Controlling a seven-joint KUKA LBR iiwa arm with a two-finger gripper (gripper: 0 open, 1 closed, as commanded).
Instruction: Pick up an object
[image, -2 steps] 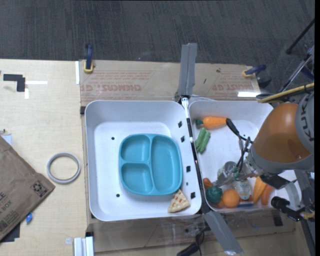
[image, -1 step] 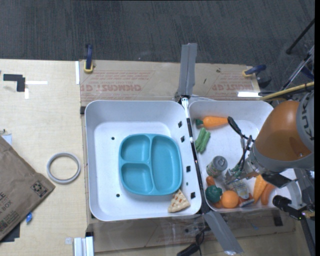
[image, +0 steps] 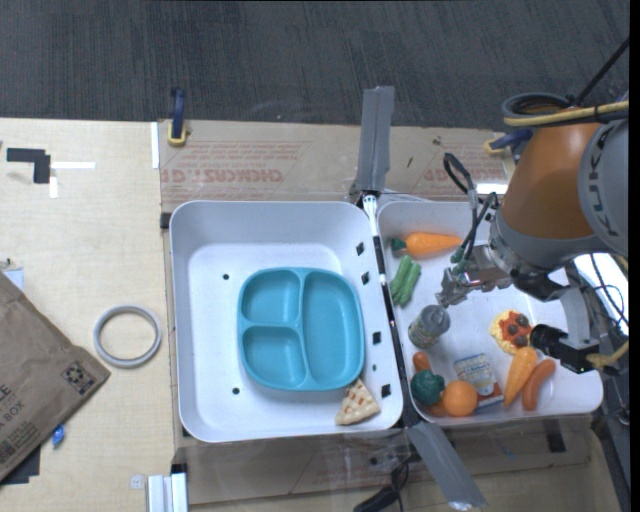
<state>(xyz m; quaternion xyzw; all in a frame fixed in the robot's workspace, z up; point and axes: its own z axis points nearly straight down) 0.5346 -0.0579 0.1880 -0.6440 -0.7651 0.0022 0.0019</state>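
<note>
Left to right, then, taking the blue divided plate (image: 301, 330) in the left bin (image: 190, 300) as your landmark. Well left of it, outside the bin, a grey ring (image: 127, 334) lies on the bench. A waffle-patterned wedge (image: 357, 404) touches the plate's lower right corner. Right of the plate, across the bin wall, the right bin (image: 585, 398) holds a green pod (image: 404, 280), an orange carrot (image: 432, 243), and a small grey metal cup (image: 431, 324). Farther right lie a pizza piece (image: 511, 330) and a second carrot (image: 518, 372).

The gripper (image: 452, 290) hangs just above the cup; you cannot tell how far its fingers stand apart, and nothing shows between them.

Judgement: the cup looks light, stiff and slick. Take it across the rim or low on the body; a pinch high on the wall may let it squirt out.
</note>
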